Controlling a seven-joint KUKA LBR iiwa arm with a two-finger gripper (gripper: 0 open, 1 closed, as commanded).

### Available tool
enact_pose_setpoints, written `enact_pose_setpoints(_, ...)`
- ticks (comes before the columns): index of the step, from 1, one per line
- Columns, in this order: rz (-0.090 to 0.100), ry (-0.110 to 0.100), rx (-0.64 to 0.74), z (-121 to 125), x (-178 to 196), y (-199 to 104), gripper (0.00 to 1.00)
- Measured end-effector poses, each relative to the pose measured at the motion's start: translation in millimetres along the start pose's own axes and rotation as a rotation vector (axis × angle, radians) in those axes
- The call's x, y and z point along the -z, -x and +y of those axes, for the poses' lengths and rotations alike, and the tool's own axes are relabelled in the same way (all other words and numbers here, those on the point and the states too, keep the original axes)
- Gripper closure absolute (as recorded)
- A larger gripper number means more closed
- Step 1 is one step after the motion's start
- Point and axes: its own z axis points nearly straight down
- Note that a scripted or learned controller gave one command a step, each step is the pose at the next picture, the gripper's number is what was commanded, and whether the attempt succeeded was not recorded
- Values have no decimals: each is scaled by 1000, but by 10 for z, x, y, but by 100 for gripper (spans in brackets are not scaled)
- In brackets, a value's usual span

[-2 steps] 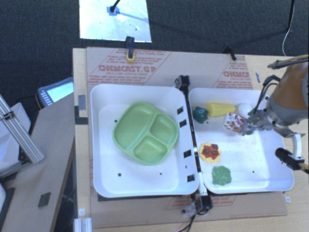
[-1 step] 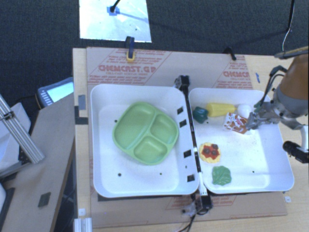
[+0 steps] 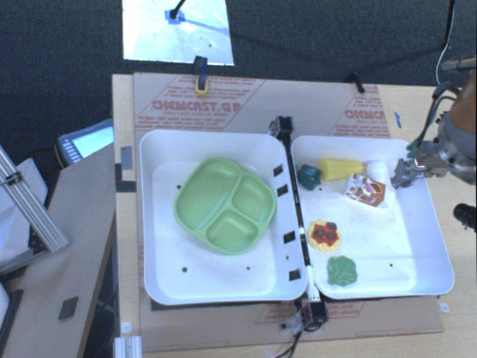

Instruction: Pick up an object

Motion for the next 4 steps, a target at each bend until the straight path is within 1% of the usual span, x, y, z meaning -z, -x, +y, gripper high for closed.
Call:
enact_pose_setpoints(1,4,-4,4,-78,-3,-612,100)
enact_pose_setpoints(2,3,-6,3,-109,-64,-1099,100)
enact_pose_setpoints(4,5,-4,6,-56,147,-2328,100)
